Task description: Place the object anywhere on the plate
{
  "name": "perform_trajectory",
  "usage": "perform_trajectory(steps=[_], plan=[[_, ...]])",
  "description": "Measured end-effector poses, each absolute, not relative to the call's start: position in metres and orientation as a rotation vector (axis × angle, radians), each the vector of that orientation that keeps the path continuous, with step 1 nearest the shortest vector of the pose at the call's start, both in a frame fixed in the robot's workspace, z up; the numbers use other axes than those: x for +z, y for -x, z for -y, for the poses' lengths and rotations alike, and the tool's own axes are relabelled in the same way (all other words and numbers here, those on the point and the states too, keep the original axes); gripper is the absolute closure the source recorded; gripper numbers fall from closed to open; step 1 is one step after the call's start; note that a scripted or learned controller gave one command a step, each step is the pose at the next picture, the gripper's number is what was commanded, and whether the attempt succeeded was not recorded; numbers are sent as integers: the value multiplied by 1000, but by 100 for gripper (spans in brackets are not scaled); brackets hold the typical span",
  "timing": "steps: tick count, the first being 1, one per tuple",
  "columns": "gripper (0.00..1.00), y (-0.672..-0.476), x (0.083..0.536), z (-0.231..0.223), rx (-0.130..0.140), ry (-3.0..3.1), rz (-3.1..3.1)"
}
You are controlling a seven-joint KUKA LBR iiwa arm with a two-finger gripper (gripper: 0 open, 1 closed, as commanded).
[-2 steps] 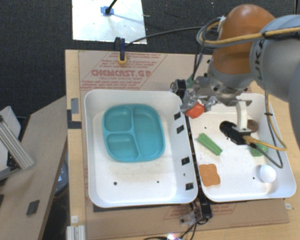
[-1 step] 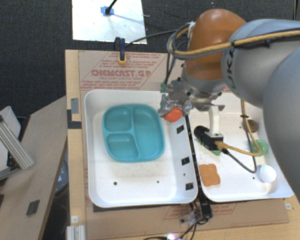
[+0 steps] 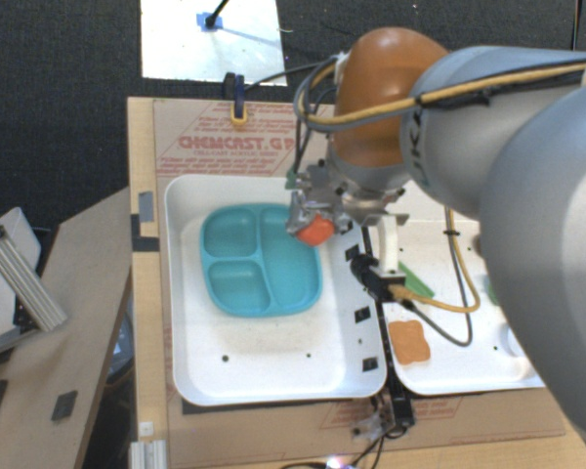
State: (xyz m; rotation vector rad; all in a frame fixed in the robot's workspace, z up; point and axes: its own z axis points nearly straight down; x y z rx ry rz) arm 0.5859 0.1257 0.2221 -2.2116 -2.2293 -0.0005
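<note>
over the left bin: the gripper (image 3: 313, 225) hangs at the plate's right rim, on the side toward the bench's far edge.
arm: grey, with an orange band (image 3: 381, 86) above the wrist, reaching in from the right.
fingers: pinching the object, which shows between them at the tips.
object (image 3: 317, 231): a small, rounded, orange-red lump, smooth and a little glossy; its upper part is hidden by the gripper.
object's place: held at the plate's right rim, at the compartment on the far-edge side; whether it touches the plate cannot be told.
plate (image 3: 259, 262): teal, with three compartments, lying in the left bin (image 3: 264, 369) nearer its far wall.
right bin (image 3: 459, 369): holds a flat orange-brown piece (image 3: 409, 341) near its front wall and a green piece (image 3: 415, 285) beside the divider.
</note>
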Motion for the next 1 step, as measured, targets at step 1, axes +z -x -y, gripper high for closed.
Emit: perform_trajectory(steps=[1], plan=[[0, -586, 223, -124, 0, 2216, 2226]])
